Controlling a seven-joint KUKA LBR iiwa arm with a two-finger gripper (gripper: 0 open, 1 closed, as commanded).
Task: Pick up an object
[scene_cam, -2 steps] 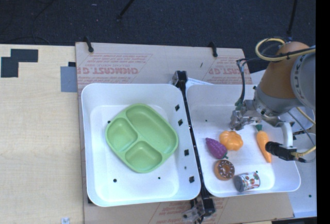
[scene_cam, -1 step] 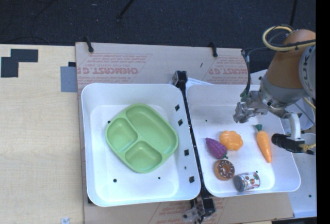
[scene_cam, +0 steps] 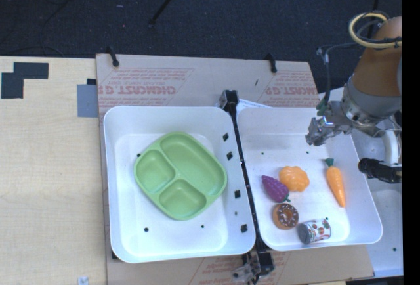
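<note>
Closest to my camera, at the lower right of the frame, a little can (scene_cam: 315, 231) lies on its side in the right bin (scene_cam: 367, 231).

Now I look at my gripper (scene_cam: 317, 131). It hangs at the upper right of the frame, over the top part of the right bin, above bare white floor. It is too small and dark for me to tell if it is spread or pressed together. I see nothing in it.

Just below and to the right of it lies a carrot (scene_cam: 336, 185), long and thin, with its green end pointing up toward the gripper. I think this is the easiest thing to grab, because it is near and lies apart from the rest.

Further down and left sit an orange pumpkin (scene_cam: 294, 178) and a purple bunch of grapes (scene_cam: 275, 188), touching. Below them is a donut (scene_cam: 285, 215), just beside the can. These are bunched up, so grabbing one could bump the others.

At the left of the frame, the left bin (scene_cam: 125, 238) holds a green plate (scene_cam: 180, 175) with three parts, lying flat.
</note>
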